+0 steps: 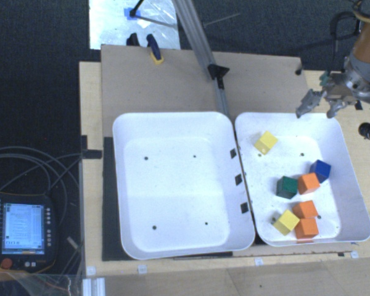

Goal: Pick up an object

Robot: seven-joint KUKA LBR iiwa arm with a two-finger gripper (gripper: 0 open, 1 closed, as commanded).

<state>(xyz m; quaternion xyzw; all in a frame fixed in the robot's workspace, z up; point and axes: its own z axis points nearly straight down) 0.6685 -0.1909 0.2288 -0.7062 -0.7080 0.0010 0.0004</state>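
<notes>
My gripper (321, 106) hangs open over the far rim of the right bin (353, 165), with nothing between its fingers. Below it in that bin lie several blocks. A yellow block (266, 142) sits alone near the far left corner. A blue block (320, 169), an orange block (309, 182) and a green block (287, 187) cluster mid-bin. Nearer the front lie a second yellow block (287, 221) and two more orange blocks (306, 218).
The left bin (176, 184) stands beside the right one, with dark clips along their shared edge. A grey pole (197, 32) slants in from the top to a black clamp. A teach pendant (21, 227) with cables lies at the left.
</notes>
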